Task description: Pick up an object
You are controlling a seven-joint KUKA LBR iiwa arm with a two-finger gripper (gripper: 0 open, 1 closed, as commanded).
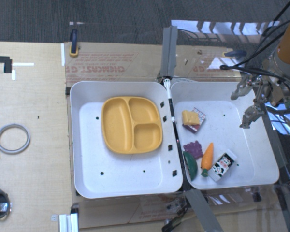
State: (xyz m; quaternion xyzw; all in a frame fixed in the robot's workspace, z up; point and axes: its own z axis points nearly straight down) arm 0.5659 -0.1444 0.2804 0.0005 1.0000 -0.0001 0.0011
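In the camera view you're hovering the gripper (250,111) over the right bin's (246,175) far right, fingers parted and holding nothing, while the carrot (207,155) is lying near-centre, likely light, stiff, slippery plastic, so be pinching its thicker middle.

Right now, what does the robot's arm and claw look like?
The claw is bare grey metal with slim fingers and exposed linkages. Black cables loop down to it from the upper right, and an orange patch of the arm shows at the right edge.
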